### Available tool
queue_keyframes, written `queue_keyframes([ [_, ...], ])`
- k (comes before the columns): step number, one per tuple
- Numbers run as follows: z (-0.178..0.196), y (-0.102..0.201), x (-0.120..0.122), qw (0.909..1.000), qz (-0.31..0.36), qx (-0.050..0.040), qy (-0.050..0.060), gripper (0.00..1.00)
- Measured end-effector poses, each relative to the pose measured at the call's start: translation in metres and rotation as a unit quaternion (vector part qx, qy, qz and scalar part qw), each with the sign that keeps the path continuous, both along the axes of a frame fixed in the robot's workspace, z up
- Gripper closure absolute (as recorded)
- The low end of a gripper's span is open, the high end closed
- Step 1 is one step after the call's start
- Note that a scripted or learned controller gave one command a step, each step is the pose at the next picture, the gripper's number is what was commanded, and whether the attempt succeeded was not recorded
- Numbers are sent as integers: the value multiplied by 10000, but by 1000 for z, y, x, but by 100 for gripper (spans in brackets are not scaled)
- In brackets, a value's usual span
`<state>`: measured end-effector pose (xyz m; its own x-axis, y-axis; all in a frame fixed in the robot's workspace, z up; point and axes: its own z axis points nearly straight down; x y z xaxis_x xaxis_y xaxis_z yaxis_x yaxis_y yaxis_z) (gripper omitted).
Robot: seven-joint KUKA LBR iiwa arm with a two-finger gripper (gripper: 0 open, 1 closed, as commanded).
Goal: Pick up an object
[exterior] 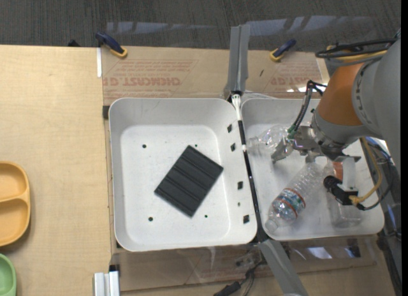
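While the grey arm with its orange band (341, 87) reaches in from three o'clock, its gripper (299, 148) sits low over the right bin (376, 221), the view not showing how that gripper is set. Item one: clear plastic water bottle (294, 196), lying on its side in the right bin, body slanting from one o'clock down to seven o'clock, wrapped with a blue and red label too small to read. Item two: crumpled clear plastic bottle (268, 139), at the bin's ten o'clock corner, just beside the gripper, contact not discernible. Item three: clear plastic cup or tub (346, 214), at the bin's four o'clock side, partly hidden by cabling. Item four: flat black ribbed rectangular block (189, 180), lying at a slant near the middle of the left bin (121, 129). Cardboard sheet (166, 74) under the bins at twelve o'clock, printed in red, mirrored or upside down, not reliably legible. Orange divided tray (11, 202) at nine o'clock on the wooden bench (51, 110).
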<state>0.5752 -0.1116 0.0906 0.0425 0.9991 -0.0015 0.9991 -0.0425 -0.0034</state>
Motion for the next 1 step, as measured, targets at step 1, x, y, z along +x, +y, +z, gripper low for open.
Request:
queue_keyframes([
  [1, 42, -19, -67, 9984, 560, 0, -12, 0],
])
